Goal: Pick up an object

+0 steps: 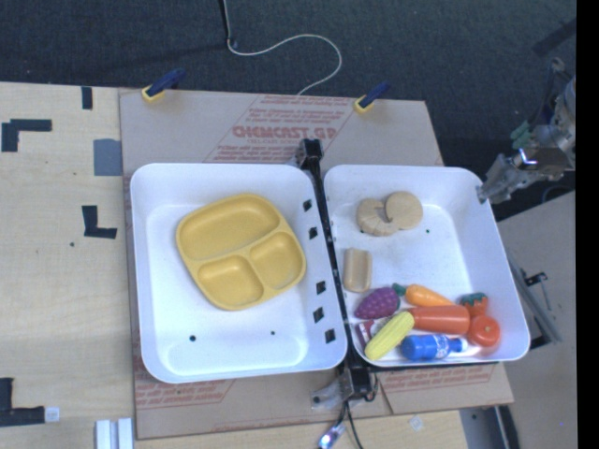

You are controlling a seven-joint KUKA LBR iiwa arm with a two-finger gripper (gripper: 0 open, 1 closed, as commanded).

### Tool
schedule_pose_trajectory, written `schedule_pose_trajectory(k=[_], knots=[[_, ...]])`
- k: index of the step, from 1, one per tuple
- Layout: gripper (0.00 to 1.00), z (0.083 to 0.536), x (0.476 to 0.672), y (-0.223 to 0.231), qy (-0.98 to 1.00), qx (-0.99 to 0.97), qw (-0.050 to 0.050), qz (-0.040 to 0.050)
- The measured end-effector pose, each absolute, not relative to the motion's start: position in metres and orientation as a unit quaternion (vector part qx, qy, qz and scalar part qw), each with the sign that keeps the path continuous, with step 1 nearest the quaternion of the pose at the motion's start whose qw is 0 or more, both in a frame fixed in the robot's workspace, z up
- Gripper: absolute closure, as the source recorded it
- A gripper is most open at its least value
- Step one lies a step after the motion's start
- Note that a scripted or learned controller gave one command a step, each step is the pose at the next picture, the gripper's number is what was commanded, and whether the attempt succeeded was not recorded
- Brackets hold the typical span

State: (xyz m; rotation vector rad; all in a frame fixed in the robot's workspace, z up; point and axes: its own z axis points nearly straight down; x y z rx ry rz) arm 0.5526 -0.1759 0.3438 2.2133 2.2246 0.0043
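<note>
The right bin (468,241) holds several toy foods. Two tan cookies (388,212) lie near its back. A tan bread slice (357,269) sits by the divider. At the front are purple grapes (378,301), a yellow corn cob (389,334), an orange carrot (429,296), a red-orange sausage (440,319), a red tomato (484,329) and a blue bottle (429,347). My gripper (501,178) hangs at the right bin's far right rim, above and outside the food pile.
The left bin (159,279) carries a yellow compartment tray (241,250). A black divider clip (310,152) joins the bins at the back. A white cable (281,45) loops behind the cardboard base. Clamps (162,84) hold the board's rear corners.
</note>
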Motion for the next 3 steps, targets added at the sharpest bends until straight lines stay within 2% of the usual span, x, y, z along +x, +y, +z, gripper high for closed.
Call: schedule_pose_trajectory(k=[1, 2, 3], knots=[[1.00, 0.433, 0.502, -0.100, 0.710, 0.704, 0.001, 0.0019], [1.00, 0.398, 0.483, -0.147, 0.706, 0.708, -0.002, -0.0030], [1.00, 0.368, 0.484, -0.167, 0.706, 0.708, -0.003, -0.0029]])
